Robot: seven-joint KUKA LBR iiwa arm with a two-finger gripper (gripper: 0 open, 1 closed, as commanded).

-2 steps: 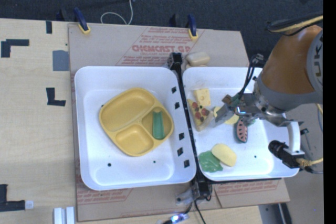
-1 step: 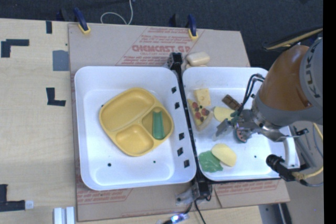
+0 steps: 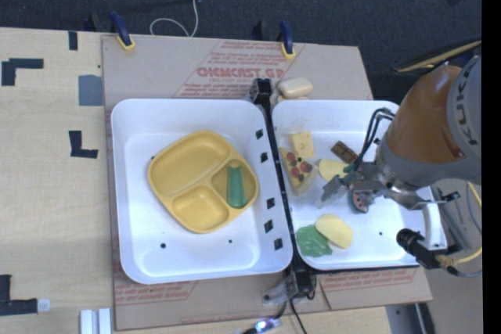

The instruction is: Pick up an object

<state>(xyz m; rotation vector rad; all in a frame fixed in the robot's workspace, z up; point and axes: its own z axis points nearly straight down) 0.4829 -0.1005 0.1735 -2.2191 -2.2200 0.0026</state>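
Over right bin (image 3: 309, 113): gripper (image 3: 338, 186) low, fingers spread, nothing between. Target yellow toy food (image 3: 329, 168) just left of fingertips; probably light, rigid, smooth plastic; grip across narrow width.

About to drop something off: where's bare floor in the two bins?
Left bin: bare strips all around the yellow tray, widest along the near wall. Right bin: crowded; pizza, brown piece, yellow and green foods, and the tool fill its middle. Small gap at its far-right corner.

Toys (image 3: 334, 231) crowd right bin (image 3: 383, 109) (left roomier).
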